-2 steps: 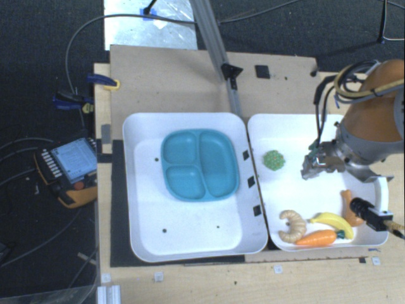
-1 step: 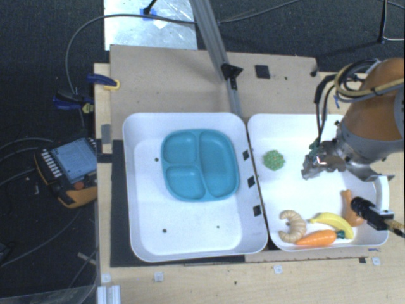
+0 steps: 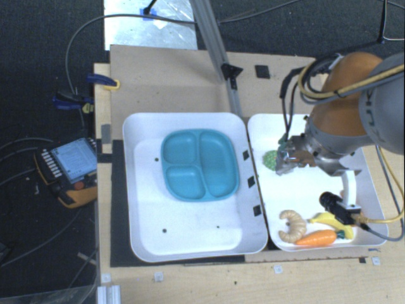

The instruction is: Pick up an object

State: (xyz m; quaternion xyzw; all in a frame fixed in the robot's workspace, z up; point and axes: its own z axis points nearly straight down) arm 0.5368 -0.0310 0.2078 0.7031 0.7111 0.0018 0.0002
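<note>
The grey arm (image 3: 361, 106), with its orange band, reaches in from the right and hangs over the right bin (image 3: 266, 189). Left of the gripper, across the two bins' touching walls, the left bin (image 3: 145, 233) holds a blue divided plate (image 3: 200, 164) with three compartments. The gripper (image 3: 286, 160) sits low over the upper left part of the right bin; whether it is open or closed cannot be told, nor whether it grasps anything. Just beside its tip, on the left, lies a small round green object (image 3: 271, 160), bumpy and rather like broccoli, partly hidden by the gripper. Below the gripper, near the bin's lower edge, lie a pale curled croissant (image 3: 291, 224), an orange carrot (image 3: 316, 237) touching it, and a yellow banana (image 3: 329, 221) just above the carrot.
</note>
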